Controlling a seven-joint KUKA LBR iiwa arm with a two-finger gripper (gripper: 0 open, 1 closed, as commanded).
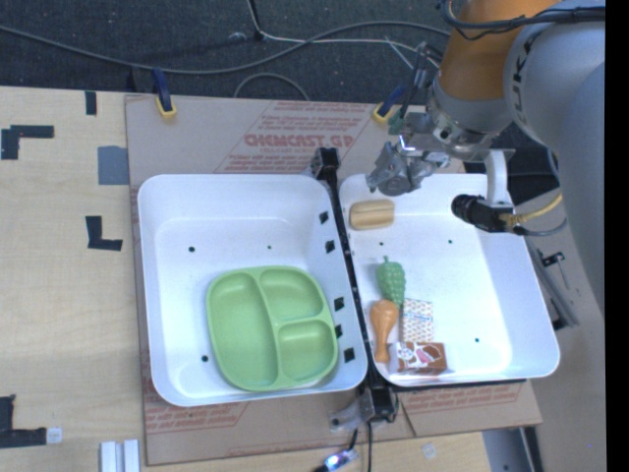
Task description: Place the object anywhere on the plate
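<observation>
A light green divided plate (pixel 270 327) lies in the left bin (pixel 177 205), toward its front. In the right bin (pixel 491 264) a tan bread-like roll (pixel 371 214) rests at the back left corner. My gripper (pixel 393 178) hangs just above and slightly right of the roll, at the bin's back edge. Whether the fingers are parted is unclear, and nothing shows between them. Along the right bin's left wall sit a green textured piece (pixel 392 280), an orange drumstick-shaped piece (pixel 382 324) and a small printed packet (pixel 420 342).
A black divider (pixel 339 239) runs between the two bins. Both bins stand on a cardboard sheet (pixel 285 136). Cables (pixel 295 37) cross the dark floor behind, and a blue-and-yellow clamp (pixel 162 96) holds the cardboard at the back left.
</observation>
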